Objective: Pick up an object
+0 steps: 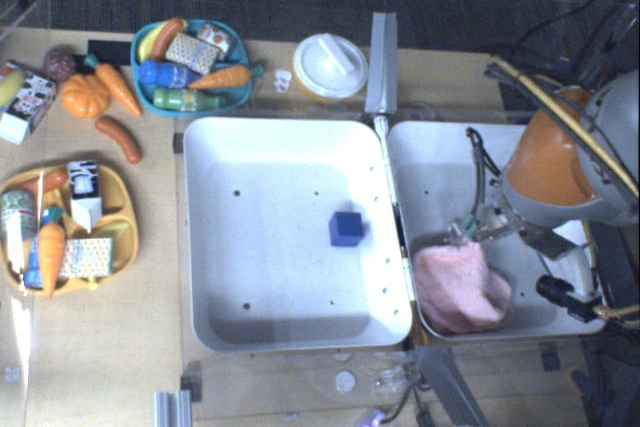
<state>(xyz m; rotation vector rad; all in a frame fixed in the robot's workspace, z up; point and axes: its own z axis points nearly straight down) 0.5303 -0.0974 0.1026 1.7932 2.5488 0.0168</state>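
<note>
Two white bins sit side by side. Left bin [230, 245]: one blue cube [346, 228], right of centre. Right bin [440, 165]: pink cloth [458, 287] at the near edge, gripper [470, 230] just above it; grip state cannot be told. Wooden bench [150, 315]: blue basket [190, 65] and yellow tray [120, 215] of toy food. Dark carpet behind.

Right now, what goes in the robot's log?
gripper: above pink cloth, right bin | blue block: left bin, untouched
</note>
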